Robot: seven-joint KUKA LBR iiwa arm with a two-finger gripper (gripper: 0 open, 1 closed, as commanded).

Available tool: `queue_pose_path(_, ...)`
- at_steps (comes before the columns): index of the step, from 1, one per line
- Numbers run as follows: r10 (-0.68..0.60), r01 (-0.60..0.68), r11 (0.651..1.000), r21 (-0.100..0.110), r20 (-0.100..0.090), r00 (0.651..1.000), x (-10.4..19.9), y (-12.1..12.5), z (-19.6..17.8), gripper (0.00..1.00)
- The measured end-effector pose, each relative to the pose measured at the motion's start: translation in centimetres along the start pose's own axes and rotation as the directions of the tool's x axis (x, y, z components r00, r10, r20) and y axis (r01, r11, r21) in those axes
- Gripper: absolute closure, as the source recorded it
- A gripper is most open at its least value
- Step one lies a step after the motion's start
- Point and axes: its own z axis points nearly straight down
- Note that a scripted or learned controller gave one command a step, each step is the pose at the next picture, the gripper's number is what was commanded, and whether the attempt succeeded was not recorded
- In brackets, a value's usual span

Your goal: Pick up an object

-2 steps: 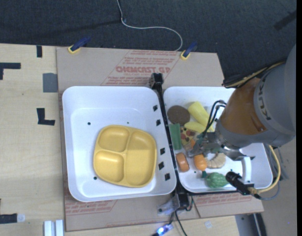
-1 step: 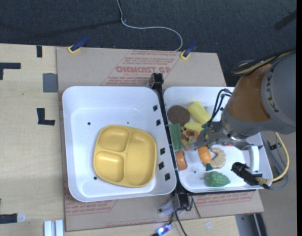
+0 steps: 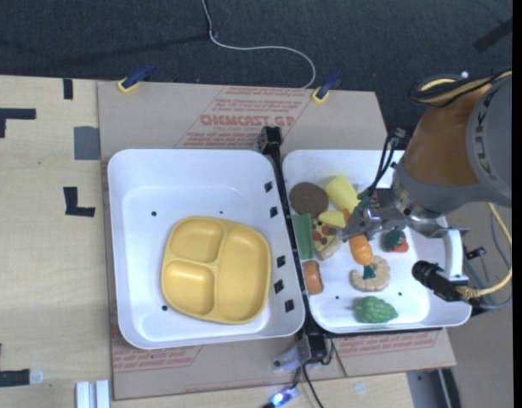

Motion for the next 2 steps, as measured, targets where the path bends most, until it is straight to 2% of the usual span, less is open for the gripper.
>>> queue_pose_path(1, 0.001, -0.001, 1.000, 0.001, 0.000, 1.000, 0.1, 0.0, -2.8, 1.00)
queue_pose_path(2, -0.003, 0.003, 1.000, 0.003, -0.001, 1.000, 3.8, 2.4, -3.1, 1.00)
